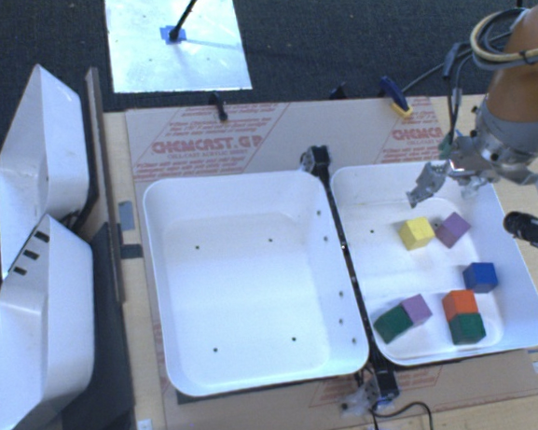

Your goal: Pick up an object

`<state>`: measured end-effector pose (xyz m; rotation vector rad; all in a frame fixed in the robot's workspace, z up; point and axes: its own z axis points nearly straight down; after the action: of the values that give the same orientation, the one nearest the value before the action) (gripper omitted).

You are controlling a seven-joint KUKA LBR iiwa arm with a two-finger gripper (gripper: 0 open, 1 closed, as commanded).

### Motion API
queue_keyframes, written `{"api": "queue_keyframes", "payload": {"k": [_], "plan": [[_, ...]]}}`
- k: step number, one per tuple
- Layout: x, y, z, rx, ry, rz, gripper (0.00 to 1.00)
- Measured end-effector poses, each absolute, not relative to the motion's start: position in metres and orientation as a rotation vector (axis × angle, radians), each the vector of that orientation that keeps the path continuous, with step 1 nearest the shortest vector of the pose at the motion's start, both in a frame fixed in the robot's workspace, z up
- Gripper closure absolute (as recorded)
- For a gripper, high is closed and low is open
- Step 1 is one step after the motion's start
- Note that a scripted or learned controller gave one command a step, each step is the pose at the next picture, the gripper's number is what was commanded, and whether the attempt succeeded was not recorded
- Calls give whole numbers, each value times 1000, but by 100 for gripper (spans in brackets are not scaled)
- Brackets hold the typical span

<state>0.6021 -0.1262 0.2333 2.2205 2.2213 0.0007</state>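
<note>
Arm [511,94] reaching in from 3 o'clock, gripper [428,186] poised over right bin [371,205], far rim; finger spread impossible to tell, nothing seen held. Yellow block [418,233] just below at 6 o'clock, touching light purple block [453,229]. Open floor toward 9 o'clock. Blue block [480,276], orange block [460,302] near right wall.

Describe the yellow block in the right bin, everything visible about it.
The yellow block is a small cube, plain and matte, looking like painted wood or foam. It sits flat on the floor of the right bin, in the upper half, slightly turned against the bin's edges. A purple block lies close on its right. The pincer hovers just above it, not touching.
</note>
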Motion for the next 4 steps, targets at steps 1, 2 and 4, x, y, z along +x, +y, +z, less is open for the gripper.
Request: {"api": "queue_keyframes", "payload": {"k": [1, 2, 4], "plan": [[563, -123, 139, 2228, 2223, -6, 0], [635, -130, 81, 2222, 2225, -4, 0], [541, -152, 141, 2222, 2215, 2, 100]]}}
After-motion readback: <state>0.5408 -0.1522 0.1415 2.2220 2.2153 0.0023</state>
